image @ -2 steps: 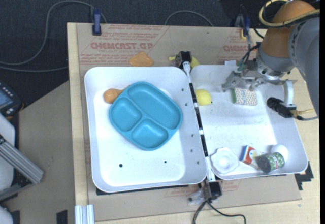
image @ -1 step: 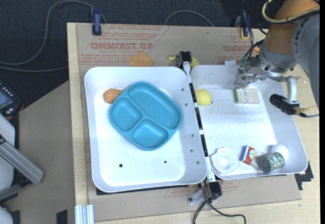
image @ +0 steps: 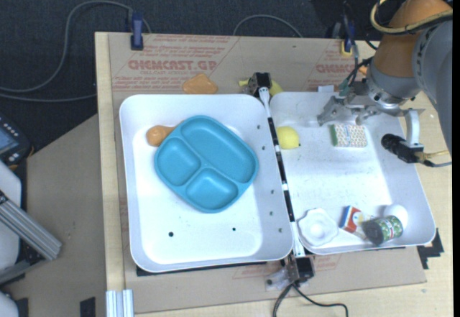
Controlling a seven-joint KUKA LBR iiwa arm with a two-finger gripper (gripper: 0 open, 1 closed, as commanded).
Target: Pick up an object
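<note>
My gripper [image: 347,113] hovers at the back of the right bin [image: 402,186], open, with nothing between its fingers. Just in front of it lies a small white packet with green dots [image: 349,136]. A yellow round fruit [image: 287,138] rests against that bin's left wall. Along its front edge sit a white cup [image: 317,227], a small red and white box [image: 350,218] and a green can [image: 381,229]. In the left bin [image: 144,215] a blue divided plate [image: 206,162] lies flat, with an orange object [image: 156,135] partly tucked behind its left edge.
An orange lump [image: 199,84] and a yellow and black item [image: 260,83] lie on the bench behind the bins. A black fitting [image: 399,146] on the arm hangs over the right bin's right side. The middle of the right bin floor is bare.
</note>
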